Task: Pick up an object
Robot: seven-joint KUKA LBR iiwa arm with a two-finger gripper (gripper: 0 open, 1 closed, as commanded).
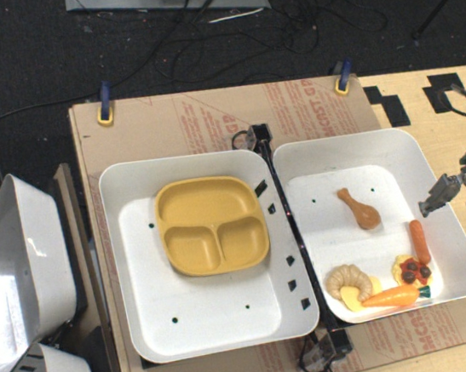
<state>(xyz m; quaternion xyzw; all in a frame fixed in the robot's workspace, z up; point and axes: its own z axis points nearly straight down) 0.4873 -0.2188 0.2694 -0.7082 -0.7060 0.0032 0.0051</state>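
The task names no special object, so any of the small toy foods in the right bin (317, 169) can be the target. They lie loose on the floor of this bin: a brown drumstick (359, 209) alone near the middle, a red-orange sausage (419, 241) by the right wall, and in the near right corner a close group of a pale croissant (349, 277), an orange carrot (391, 295) and a yellow piece with dark toppings (413, 270), which touch or almost touch each other. The left bin (140, 323) bears only a yellow divided plate (213, 225), which lies flat and, in my judgement, is too wide for an easy grasp. The gripper (445, 191) is at the right rim of the right bin, near the sausage but apart from it, and nothing is seen held in it; whether it is spread or pressed together I cannot tell, because it is small and partly cut off at the edge of the view. I think it stands there as a start position, above the bin where the graspable things are. The drumstick seems the safest choice, since it has free space around it, while the crowded corner may cause a slip or a double grasp
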